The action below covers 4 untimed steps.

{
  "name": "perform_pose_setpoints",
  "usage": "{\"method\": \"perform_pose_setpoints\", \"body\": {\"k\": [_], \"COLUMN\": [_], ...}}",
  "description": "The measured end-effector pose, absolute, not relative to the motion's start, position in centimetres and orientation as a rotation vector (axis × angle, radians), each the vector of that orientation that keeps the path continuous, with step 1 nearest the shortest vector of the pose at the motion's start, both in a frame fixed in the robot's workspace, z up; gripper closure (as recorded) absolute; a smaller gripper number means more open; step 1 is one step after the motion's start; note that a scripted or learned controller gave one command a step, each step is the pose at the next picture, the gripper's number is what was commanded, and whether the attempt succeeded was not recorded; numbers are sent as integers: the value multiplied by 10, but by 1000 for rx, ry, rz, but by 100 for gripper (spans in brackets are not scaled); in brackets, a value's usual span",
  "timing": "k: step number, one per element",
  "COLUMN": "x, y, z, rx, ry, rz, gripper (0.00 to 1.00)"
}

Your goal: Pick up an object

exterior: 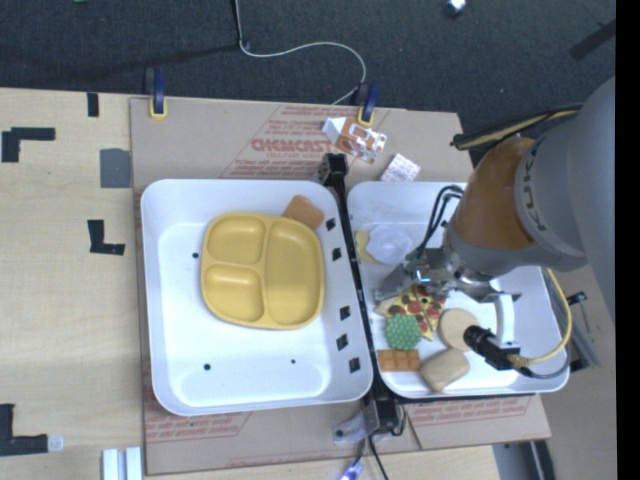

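My arm comes in from the right, orange band (492, 206) sitting over the right bin (530, 286). My gripper (425, 273) is low in that bin, over the pile of small food items on its left half. Can't tell its state: the wrist blocks the view.

Right bin contents, all clustered just below/beside the gripper:
- pizza slice (420, 308), touching or right under the gripper, can't say which
- green bumpy piece (403, 330) just below the pizza
- orange cracker-like piece (399, 361) at the bin's front edge, left
- pale round piece (458, 326) right of the green one
- tan bread-like lump (444, 369) at the front, beside the cracker
- pale translucent item (385, 241) further back, near the divider

Nothing visibly lifted; everything looks to be lying on the bin floor.

Left bin (165, 268): yellow divided plate (264, 270) roughly centred, brown piece (303, 211) touching its back right rim.

Black cable (510, 358) loops along the right bin's front right.
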State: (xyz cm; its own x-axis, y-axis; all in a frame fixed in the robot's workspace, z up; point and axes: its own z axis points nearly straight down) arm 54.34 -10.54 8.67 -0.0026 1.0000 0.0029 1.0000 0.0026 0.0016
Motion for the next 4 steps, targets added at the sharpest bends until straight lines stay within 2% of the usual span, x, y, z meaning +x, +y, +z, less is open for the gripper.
{"method": "perform_pose_setpoints", "body": {"k": [1, 4], "x": [537, 543], "y": [-108, -111], "z": [87, 87], "rx": [-2222, -2225], "ry": [-2230, -2224], "rz": [-10, 0], "gripper": [0, 0]}}
